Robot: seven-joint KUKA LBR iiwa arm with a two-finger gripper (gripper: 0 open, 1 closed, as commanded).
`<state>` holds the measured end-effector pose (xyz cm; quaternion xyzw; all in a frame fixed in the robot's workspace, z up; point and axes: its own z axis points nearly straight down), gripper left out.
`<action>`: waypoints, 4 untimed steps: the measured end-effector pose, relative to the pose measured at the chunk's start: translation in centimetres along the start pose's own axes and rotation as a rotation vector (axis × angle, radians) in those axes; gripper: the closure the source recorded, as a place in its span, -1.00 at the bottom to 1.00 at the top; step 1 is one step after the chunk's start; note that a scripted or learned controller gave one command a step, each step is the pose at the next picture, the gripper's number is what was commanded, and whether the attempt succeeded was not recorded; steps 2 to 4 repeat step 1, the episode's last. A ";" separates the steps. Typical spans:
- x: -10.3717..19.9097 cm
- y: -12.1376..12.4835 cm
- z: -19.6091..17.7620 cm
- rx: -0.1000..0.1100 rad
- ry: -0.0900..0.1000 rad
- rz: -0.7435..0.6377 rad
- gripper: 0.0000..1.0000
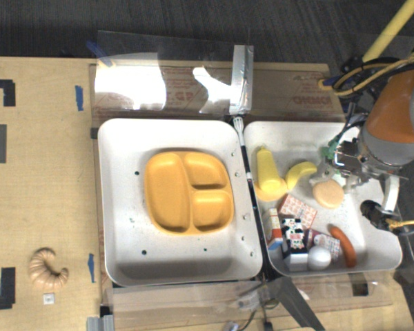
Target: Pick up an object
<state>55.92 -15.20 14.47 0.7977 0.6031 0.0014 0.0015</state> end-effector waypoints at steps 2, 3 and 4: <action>2.5 1.1 -2.1 0.001 0.000 -0.270 1.00; 2.5 1.1 -2.1 0.001 0.000 -0.270 1.00; 2.5 1.1 -2.1 0.001 0.000 -0.270 1.00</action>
